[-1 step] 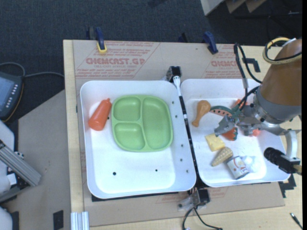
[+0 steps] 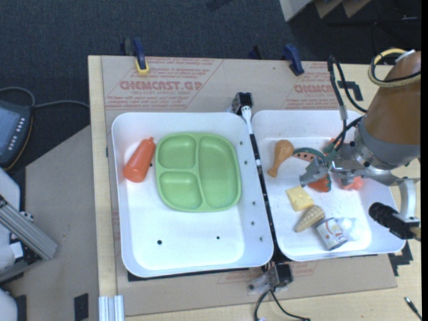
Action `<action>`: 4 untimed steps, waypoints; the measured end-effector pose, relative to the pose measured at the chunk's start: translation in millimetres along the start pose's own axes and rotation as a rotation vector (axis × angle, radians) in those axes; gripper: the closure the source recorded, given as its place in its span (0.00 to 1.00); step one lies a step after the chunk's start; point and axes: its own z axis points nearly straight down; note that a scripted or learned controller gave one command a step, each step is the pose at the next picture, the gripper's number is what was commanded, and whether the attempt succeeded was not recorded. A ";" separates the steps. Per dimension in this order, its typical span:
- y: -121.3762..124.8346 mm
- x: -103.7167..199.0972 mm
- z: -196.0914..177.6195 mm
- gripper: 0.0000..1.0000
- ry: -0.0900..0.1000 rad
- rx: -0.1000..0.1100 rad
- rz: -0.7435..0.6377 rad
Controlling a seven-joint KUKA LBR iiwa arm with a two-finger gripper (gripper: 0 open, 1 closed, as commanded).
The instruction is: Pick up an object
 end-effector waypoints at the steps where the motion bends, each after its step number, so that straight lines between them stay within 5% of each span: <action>1: 2.8 -2.2 43.8 0.00 0.001 0.006 0.001; 3: -0.8 -7.8 127.7 0.00 0.002 0.005 0.001; 4: 0.0 -8.3 115.3 1.00 0.000 -0.001 0.002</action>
